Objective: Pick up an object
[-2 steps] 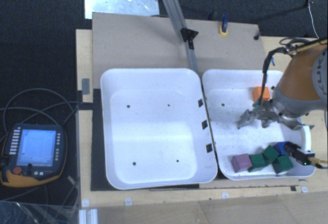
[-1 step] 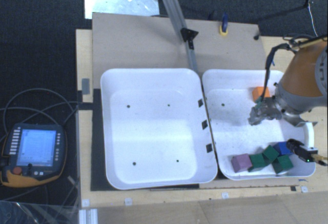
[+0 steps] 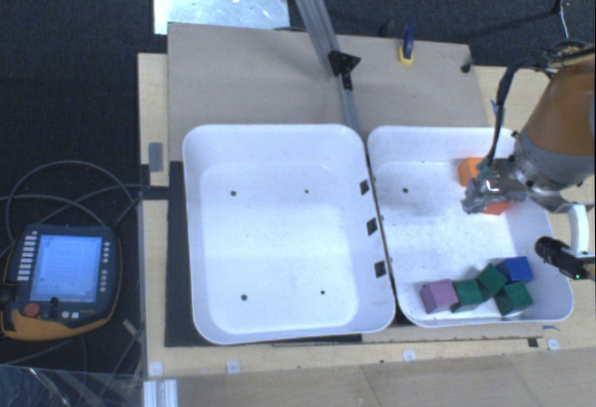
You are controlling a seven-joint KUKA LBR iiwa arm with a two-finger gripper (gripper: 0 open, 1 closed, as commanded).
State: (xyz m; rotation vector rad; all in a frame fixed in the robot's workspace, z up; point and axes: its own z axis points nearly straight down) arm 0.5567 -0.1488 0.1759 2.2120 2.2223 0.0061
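An orange object (image 3: 472,170) lies in the right bin (image 3: 410,182) near its far right side, partly hidden under the gripper (image 3: 485,196), which sits right over it, perhaps touching; whether the pincer is apart or together I cannot tell. Toward the near right corner cluster a pink block (image 3: 436,295), green blocks (image 3: 491,284) and a blue block (image 3: 515,269). The left bin (image 3: 279,228) lies beside it.

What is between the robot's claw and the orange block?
Nothing visible. The gripper is right at the orange block in the right bin. The other blocks sit apart, clustered in the bin's near corner.
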